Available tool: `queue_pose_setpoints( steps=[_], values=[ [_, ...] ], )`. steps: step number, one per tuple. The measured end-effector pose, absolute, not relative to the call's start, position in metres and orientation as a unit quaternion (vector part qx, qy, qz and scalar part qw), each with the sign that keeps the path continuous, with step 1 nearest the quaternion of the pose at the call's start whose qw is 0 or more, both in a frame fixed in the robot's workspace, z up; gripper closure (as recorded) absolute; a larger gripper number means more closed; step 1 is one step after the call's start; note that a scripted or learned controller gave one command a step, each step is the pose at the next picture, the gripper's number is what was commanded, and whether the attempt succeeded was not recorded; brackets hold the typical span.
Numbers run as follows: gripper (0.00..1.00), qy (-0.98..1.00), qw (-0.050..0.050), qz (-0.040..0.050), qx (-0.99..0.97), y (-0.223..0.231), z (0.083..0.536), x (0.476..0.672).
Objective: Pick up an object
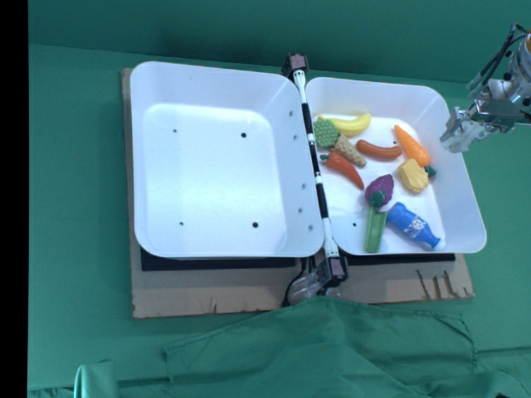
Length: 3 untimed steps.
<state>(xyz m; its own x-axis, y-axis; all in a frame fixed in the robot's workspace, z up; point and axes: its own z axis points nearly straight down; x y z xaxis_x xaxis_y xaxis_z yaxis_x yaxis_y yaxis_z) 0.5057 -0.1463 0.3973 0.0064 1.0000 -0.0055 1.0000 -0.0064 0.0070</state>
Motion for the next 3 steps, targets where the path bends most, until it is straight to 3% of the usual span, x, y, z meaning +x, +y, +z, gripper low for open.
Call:
queue_pose_setpoints(
  steps=[1,2,3],
  values=[
    [1.0,0.704,0.007,0.0006,0.711,-0.148,0.408,0.507],
    [1.0,0.705,0.006,0.0016,0.709,-0.175,0.478,0.532],
    [1.0,0.704,0.005,0.0002,0.71,-0.176,0.487,0.531]
  ],
)
